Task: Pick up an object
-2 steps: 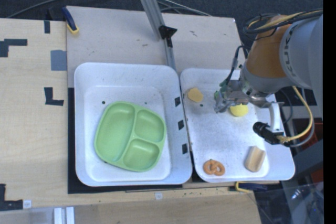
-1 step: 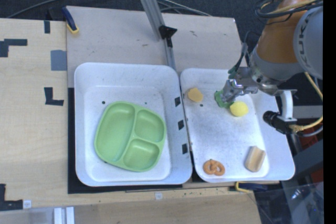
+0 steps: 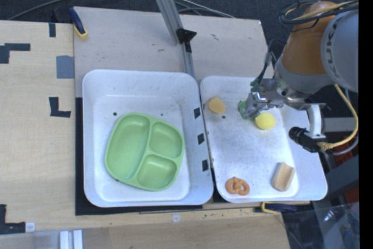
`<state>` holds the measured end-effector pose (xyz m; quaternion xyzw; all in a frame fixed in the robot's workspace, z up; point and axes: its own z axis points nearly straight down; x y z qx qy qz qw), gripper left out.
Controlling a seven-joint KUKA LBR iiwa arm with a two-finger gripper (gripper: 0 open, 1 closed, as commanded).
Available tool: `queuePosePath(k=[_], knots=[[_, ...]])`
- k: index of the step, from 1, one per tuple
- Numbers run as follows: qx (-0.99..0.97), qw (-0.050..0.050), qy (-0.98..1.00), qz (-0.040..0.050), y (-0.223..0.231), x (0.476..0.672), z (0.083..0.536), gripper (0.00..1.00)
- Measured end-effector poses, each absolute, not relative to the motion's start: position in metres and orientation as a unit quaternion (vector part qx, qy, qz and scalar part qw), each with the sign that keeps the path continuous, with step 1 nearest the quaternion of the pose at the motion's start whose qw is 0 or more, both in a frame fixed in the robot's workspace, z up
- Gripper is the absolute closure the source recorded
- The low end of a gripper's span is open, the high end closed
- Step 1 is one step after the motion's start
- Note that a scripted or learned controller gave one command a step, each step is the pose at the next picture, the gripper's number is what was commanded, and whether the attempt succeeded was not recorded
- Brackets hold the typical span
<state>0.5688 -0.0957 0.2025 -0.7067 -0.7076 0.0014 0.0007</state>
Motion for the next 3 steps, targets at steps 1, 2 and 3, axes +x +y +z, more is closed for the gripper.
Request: queuePosePath(k=[1, 2, 3], knots=[[-0.705, 0.001, -0.710, 0.0001, -0.043, 0.581, 0.196, 1.00], [-0.704, 0.001, -0.710, -0.0003, 0.019, 0.585, 0.203, 1.00], [-0.704, 0.001, -0.710, -0.0006, 0.067, 0.597, 0.220, 1.00]])
